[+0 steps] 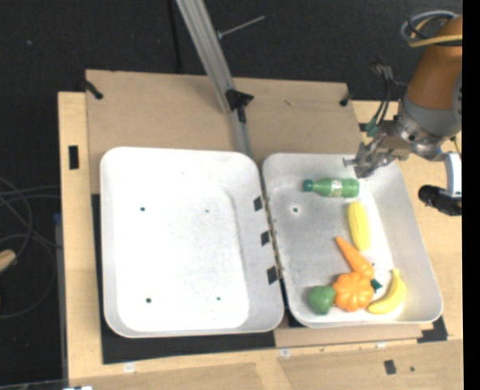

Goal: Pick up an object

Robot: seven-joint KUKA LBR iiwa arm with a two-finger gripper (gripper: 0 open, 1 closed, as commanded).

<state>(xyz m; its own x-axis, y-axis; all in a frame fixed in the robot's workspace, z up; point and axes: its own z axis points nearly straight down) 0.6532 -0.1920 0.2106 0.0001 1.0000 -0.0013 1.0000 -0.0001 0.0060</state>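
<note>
The desk (304, 116) carries two white bins side by side. Left bin (183, 242) is bare white w/ a few dark specks. Right bin (410, 218) has all the stuff. The arm (434, 80), grey w/ orange band, reaches in from the right and hangs over the right bin's far corner.

Gripper (363, 162) sits at the bin's upper edge, tip pointing down-left. Can't tell how far apart the fingers are from here, too small and dark; nothing visible between them.

Nearest item is the green bottle (331, 188), lying on its side, long axis running left-right across the bin, cap end toward the left. It lies just below and a bit left of the gripper, close but apart. Looks like the likely target: short drop down-left, fingers closing across the bottle's narrow width.

Further toward the near edge: yellow corn (358, 224), carrot (353, 256), orange pumpkin (353, 292), banana (390, 295), green pepper (322, 300), clustered in the near corner.
</note>
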